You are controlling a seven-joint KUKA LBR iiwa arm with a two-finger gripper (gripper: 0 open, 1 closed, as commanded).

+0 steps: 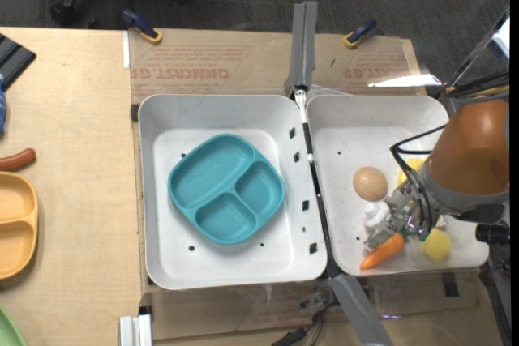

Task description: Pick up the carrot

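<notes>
- The carrot (pixel 382 251) lies in the right bin (pixel 357 134), down near its front wall, tilted with its thick end up toward the arm.
- The gripper (pixel 396 224) hangs low over that bin, its metal tip just above and touching or nearly touching the carrot's upper end; I cannot tell which.
- Whether the fingers are open or closed, I cannot tell from here; the cluster of metal and cable hides them.
- A tan egg (pixel 370 183) sits just to the upper left of the gripper, and a small white piece (pixel 374 214) lies below it, close to the carrot.
- A yellow lemon-like fruit (pixel 436 245) rests to the right of the carrot, partly under the arm (pixel 474 150).
- The left bin (pixel 154 174) holds a teal divided plate (pixel 226 189), lying flat and turned at a slant.
- Out on the table (pixel 73 93) to the left sit an orange divided tray (pixel 16 227) and a reddish sausage (pixel 16 159) just above it.
</notes>
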